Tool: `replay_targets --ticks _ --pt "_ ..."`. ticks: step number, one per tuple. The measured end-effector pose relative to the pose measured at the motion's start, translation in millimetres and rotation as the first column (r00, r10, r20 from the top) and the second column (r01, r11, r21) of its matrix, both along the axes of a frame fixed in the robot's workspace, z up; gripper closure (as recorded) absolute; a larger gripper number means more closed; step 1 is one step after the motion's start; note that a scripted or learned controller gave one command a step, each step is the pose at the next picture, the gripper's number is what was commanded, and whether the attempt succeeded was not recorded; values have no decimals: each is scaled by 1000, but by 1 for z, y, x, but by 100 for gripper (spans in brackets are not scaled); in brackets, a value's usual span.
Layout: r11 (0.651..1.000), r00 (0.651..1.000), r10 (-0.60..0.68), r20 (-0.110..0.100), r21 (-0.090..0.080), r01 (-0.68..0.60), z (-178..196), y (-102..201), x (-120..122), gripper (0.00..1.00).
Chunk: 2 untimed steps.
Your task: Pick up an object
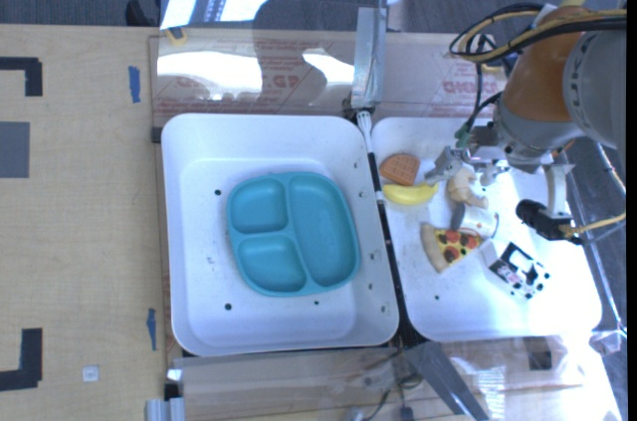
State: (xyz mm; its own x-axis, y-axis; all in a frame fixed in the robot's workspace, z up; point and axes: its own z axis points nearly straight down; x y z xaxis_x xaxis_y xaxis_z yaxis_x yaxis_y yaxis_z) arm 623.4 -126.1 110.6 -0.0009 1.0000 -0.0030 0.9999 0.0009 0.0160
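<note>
My gripper (461,168) hangs over the upper left part of the right bin (557,310), open, its fingers spread with nothing between them. Just below it lies a cream-coloured lumpy toy (466,192). A yellow banana (408,194) lies to the left, its tip close to the left finger. A round brown cookie (399,168) sits above the banana. A pizza slice (448,245) rests lower down, and a small black-and-white object (518,270) lies to the right of it.
The left bin (189,160) holds a teal divided plate (292,232). A metal divider (366,71) stands behind the gap between the bins. Black and yellow cables (488,31) loop off the arm above the right bin.
</note>
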Motion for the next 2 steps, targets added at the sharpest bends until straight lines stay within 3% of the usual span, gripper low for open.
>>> replay_targets --ticks 1,2 --pt "1000 1000 -4 -15 1 4 -24 -58 -46 0" --pt "1000 1000 4 -13 5 -4 -24 -3 -35 0"
